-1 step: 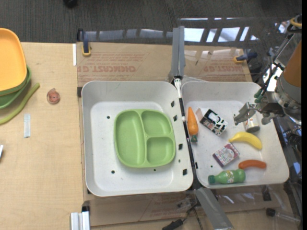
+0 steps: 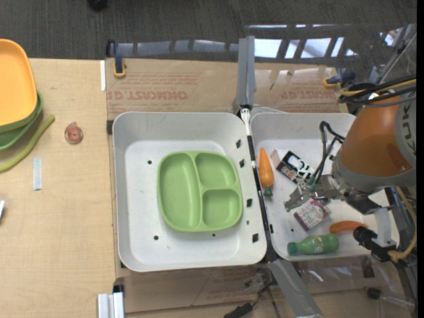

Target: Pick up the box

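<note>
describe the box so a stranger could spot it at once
Look in the right bin, under the gripper of the grey and orange arm. The box is the small pinkish carton between the carrot and the green bottle, the one boxy pink item.

Small pink-white box [image 2: 310,214]: tilted, flat on right bin floor, near centre.

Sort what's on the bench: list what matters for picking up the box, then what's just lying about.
For the job:
- box, pinkish, in the right bin
- gripper, just above the box

Lying about:
- carrot in the right bin
- green bottle
- black and white packet
- orange item by the bottle
- green divided tray in the left bin
</note>
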`<control>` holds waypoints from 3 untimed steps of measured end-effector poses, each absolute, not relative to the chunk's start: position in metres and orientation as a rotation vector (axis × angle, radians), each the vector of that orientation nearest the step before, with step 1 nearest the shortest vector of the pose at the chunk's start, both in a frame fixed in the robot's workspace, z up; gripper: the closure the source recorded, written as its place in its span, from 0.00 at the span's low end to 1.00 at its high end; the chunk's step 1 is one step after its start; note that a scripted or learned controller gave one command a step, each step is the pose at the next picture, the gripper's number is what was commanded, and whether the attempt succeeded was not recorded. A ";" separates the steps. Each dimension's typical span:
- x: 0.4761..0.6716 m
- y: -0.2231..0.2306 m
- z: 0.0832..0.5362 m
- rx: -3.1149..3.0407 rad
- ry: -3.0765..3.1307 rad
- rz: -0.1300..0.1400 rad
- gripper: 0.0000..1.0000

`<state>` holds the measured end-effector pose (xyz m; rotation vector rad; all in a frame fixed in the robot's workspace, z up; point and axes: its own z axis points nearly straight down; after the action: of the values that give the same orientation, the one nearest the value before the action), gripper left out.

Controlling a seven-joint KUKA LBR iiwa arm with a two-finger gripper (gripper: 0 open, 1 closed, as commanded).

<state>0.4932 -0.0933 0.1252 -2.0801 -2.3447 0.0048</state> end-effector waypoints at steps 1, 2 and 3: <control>0.502 -0.118 0.096 -1.871 -2.532 -0.011 0.00; 0.504 -0.118 0.104 -1.874 -2.531 -0.019 1.00; 0.487 -0.124 0.098 -1.883 -2.540 -0.023 1.00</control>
<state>0.4869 -0.1238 0.0983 -1.8829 -2.5402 -0.0229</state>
